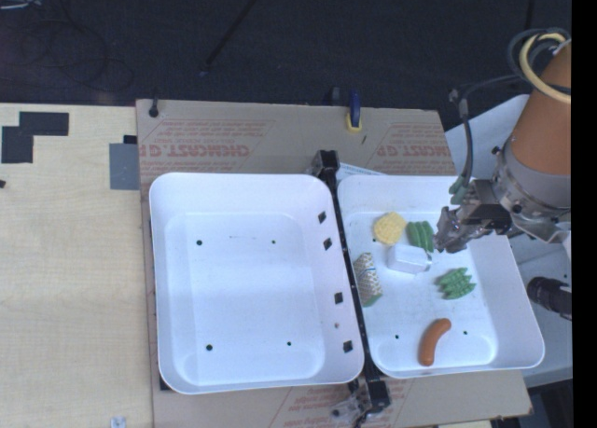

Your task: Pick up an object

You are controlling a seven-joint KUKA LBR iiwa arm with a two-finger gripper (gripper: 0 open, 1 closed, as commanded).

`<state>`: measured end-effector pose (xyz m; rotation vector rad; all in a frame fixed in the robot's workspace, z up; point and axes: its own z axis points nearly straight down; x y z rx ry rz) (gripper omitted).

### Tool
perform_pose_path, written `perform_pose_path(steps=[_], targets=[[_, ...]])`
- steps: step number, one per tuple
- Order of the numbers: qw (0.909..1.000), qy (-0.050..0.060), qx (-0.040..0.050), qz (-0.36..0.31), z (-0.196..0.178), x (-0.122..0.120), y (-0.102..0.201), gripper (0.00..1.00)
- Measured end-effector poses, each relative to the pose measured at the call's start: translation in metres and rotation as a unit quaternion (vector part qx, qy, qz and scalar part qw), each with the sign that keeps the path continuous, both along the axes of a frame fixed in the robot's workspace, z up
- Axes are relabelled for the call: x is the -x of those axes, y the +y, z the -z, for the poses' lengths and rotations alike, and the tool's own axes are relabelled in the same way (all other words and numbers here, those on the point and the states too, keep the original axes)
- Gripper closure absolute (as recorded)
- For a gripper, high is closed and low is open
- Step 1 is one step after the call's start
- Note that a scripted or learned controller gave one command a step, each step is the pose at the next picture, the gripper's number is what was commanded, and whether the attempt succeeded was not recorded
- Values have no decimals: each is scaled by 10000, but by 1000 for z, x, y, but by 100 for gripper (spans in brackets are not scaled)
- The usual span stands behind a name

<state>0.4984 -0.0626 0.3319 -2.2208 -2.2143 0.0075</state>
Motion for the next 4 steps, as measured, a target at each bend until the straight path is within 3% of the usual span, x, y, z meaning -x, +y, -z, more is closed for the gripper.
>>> perform_pose_path(steps=[1,2,3,4], targets=[[10000,-4,0,5,46,24,-56,100],[10000,14,-6,-1,143,24,-87,100],[10000,-63,8,-41,74,-59,-41,100],[10000,-7,-1,10,84,6,-106,100]])
